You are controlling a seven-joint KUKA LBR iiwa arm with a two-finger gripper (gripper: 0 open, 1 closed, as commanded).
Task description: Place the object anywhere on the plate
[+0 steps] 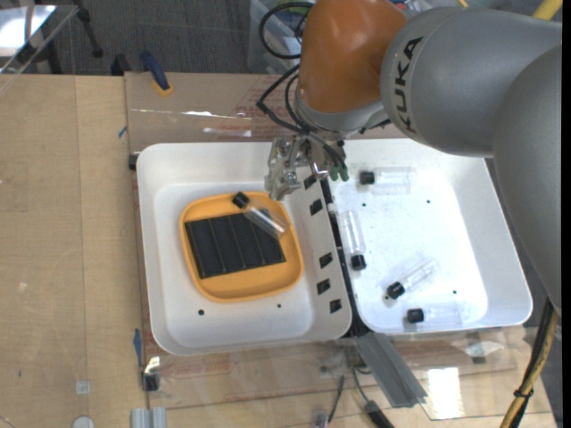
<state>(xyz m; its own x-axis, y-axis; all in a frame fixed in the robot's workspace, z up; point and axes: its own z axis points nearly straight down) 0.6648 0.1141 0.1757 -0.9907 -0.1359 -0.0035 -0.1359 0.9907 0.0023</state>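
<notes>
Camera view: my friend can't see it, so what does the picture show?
A clear vial with a black cap lies on the orange plate in the left bin. The end effector hovers above it; four more vials lie in the right bin.

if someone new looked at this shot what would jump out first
The big grey arm with its orange band looms from the upper right, its gripper hanging over the left white bin. Below it, an orange plate with a black ribbed centre carries a clear, black-capped vial at its top edge. Four similar vials lie scattered in the right white bin.
</notes>
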